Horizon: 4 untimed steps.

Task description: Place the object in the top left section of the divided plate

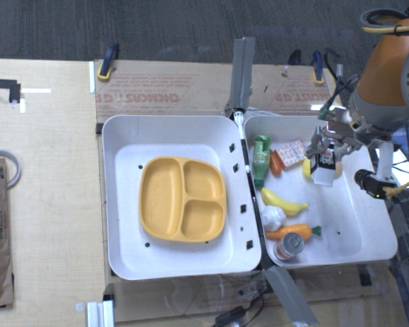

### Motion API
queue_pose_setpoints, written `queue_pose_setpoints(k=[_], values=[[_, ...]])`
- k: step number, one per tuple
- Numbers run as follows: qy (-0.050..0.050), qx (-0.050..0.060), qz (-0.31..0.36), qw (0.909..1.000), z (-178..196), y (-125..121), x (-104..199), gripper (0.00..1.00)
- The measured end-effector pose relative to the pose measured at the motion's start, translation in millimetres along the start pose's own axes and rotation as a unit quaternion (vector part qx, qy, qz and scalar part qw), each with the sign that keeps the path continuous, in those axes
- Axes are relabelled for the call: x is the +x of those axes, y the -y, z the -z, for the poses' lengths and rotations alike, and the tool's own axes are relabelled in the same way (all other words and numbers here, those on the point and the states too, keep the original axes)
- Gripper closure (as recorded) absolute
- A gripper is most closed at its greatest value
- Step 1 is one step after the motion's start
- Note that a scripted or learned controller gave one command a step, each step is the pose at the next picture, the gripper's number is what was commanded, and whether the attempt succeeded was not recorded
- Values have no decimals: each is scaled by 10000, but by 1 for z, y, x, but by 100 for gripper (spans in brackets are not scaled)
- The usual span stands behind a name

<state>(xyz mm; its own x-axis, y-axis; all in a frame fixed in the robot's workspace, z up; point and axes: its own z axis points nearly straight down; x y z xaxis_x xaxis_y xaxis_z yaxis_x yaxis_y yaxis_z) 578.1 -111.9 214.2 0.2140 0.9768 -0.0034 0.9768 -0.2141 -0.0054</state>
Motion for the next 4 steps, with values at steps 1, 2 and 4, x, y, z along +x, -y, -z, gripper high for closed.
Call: queue_pose_setpoints(k=[1, 2, 4], values=[[-6, 3, -733, 9973, -99, -1, -28, 100], [-9, -4, -722, 9974, -24, 18, 35, 100], [-8, -9, -1865, 9825, -24, 129, 121, 100]])
